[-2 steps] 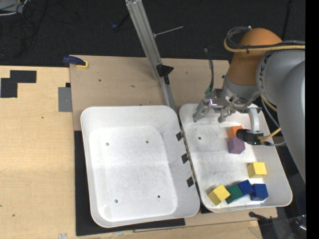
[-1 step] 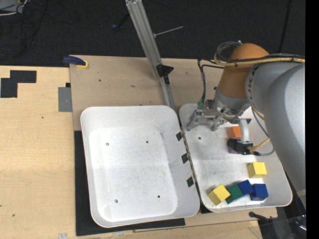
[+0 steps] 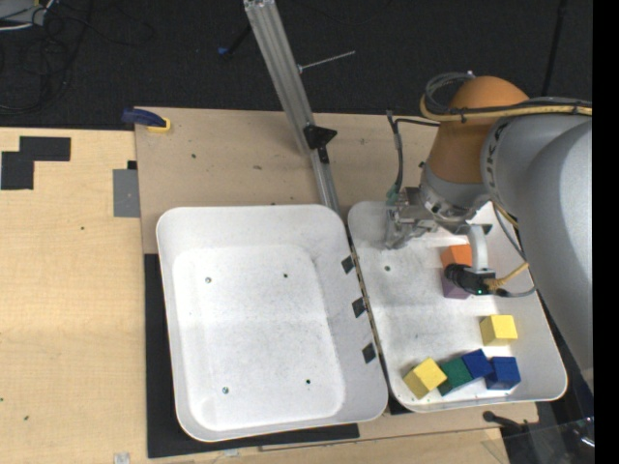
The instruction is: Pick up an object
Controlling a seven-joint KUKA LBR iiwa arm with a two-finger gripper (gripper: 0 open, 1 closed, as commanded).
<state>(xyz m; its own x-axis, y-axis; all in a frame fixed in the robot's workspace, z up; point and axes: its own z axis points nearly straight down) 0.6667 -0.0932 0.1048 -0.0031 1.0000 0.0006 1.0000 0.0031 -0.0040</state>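
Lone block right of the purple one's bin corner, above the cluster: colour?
Yellow block, seen in the camera view.

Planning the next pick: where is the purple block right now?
In the right bin, near its far right side, the purple block sits just below the orange block.
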